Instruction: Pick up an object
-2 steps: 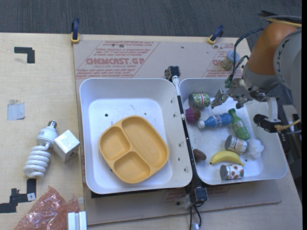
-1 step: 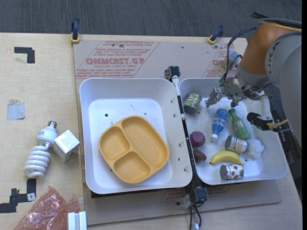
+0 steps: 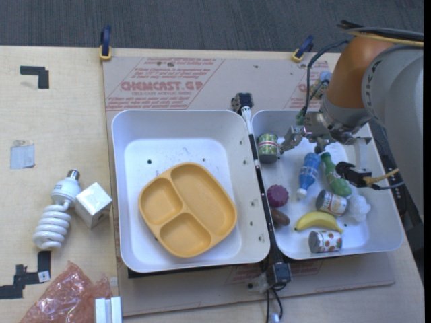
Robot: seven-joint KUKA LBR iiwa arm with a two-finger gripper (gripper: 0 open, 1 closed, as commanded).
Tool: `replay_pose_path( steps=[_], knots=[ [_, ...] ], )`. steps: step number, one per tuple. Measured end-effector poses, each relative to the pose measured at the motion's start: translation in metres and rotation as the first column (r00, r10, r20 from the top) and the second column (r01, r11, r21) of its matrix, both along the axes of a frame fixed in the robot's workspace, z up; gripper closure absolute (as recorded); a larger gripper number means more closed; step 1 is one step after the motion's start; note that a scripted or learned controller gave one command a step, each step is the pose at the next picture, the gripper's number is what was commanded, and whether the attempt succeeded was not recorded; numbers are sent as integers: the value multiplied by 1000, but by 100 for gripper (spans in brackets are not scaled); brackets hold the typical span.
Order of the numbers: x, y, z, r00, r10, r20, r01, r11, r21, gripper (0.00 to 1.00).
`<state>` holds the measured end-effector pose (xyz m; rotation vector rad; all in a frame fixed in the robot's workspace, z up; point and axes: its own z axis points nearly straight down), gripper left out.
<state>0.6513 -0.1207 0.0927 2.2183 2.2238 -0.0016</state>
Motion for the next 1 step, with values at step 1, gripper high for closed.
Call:
replay_pose_path(
  steps=[1],
  knots=[
    [0,-1,10,1000,0,1,0,1000,-1,100]
  ],
)
